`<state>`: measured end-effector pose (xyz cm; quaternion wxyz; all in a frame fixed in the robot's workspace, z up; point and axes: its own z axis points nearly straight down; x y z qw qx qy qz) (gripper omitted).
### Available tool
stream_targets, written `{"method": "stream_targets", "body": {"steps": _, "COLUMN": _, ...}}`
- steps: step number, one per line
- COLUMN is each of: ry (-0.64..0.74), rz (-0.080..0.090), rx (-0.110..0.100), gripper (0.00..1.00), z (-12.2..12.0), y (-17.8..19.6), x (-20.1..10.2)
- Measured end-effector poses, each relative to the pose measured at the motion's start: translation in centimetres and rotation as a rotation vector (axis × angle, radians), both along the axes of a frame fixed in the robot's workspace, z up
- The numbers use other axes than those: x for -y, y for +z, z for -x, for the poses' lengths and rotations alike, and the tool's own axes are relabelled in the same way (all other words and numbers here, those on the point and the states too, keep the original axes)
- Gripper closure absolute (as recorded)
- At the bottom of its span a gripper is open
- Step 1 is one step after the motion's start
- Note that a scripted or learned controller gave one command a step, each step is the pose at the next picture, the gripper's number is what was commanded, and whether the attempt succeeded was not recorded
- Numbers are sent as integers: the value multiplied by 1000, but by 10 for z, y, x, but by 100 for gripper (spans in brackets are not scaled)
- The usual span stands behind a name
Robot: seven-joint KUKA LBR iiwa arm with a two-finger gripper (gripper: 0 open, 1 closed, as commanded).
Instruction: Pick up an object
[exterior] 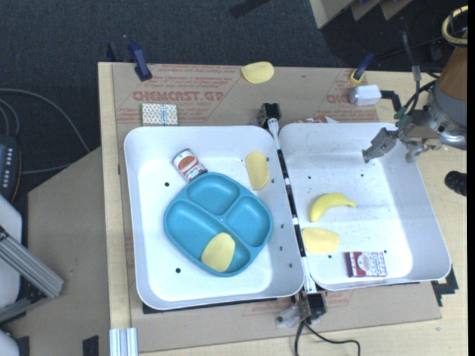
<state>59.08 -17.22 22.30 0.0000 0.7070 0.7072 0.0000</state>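
Above the right bin, near its far right corner: the gripper, fingers splayed apart and clasping nothing, well clear of the yellow banana on the bin floor. Nearer the front of that bin, a pale yellow piece against the left wall and a small red-and-white packet beside it. In the left bin: a blue divided plate with a yellow lump in its front compartment, a yellow piece and a small can just behind.
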Motion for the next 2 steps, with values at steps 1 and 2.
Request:
{"method": "stream_targets", "body": {"steps": 1, "ry": 1, "rz": 0, "rx": 1, "gripper": 0, "z": -4, "y": -138, "x": -53}}
{"method": "stream_targets", "body": {"steps": 2, "ry": 0, "rz": -1, "rx": -2, "gripper": 0, "z": 26, "y": -139, "x": -77}}
